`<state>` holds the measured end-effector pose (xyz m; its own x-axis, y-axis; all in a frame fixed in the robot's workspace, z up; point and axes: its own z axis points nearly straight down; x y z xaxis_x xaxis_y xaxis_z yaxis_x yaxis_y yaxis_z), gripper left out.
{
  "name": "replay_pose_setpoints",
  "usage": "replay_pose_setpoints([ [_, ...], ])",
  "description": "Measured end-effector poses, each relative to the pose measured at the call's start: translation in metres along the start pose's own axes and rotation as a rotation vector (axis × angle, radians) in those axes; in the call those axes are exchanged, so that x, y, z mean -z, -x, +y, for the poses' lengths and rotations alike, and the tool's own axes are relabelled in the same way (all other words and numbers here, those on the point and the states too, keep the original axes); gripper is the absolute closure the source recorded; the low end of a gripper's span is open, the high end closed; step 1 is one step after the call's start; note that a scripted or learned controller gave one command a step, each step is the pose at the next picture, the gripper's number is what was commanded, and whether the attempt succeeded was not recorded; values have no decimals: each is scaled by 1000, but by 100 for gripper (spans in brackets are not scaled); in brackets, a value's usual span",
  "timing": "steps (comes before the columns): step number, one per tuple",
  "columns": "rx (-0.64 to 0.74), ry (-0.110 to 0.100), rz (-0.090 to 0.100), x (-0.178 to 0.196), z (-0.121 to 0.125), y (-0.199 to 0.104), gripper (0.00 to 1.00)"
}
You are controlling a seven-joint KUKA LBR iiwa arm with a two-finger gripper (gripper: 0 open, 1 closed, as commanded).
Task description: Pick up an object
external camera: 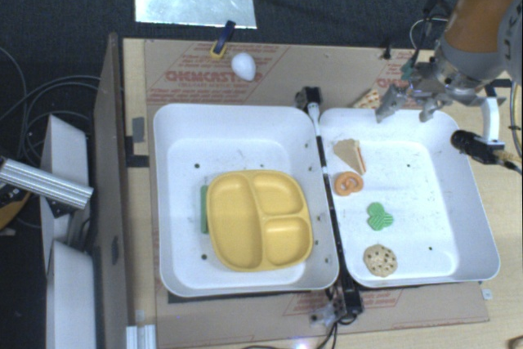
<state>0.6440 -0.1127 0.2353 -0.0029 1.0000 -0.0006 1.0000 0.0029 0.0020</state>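
Right bin [470,200]: sandwich wedge [350,154], orange ring [348,184], green piece [378,217], cookie [380,260]. Left bin [176,143]: yellow divided tray [259,219]. My end effector [406,105]: released, grasping nothing, above right bin's far rim.

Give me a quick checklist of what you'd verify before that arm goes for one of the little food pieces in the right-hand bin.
1. Gripper free of any load: ok, nothing between its fingers.
2. Fingers spread to fit a piece: ok, they look apart.
3. Gripper above a target: not ok, it hangs over the right bin's far edge.
4. Sandwich wedge, pretzel, green piece and cookie lying apart: mostly ok; wedge and pretzel sit close.
5. Yellow tray out of the way: ok, in the left bin.
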Motion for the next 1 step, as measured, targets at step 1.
replay_pose_setpoints([
  [1,0,-6,1,-69,-6,-10,0],
])
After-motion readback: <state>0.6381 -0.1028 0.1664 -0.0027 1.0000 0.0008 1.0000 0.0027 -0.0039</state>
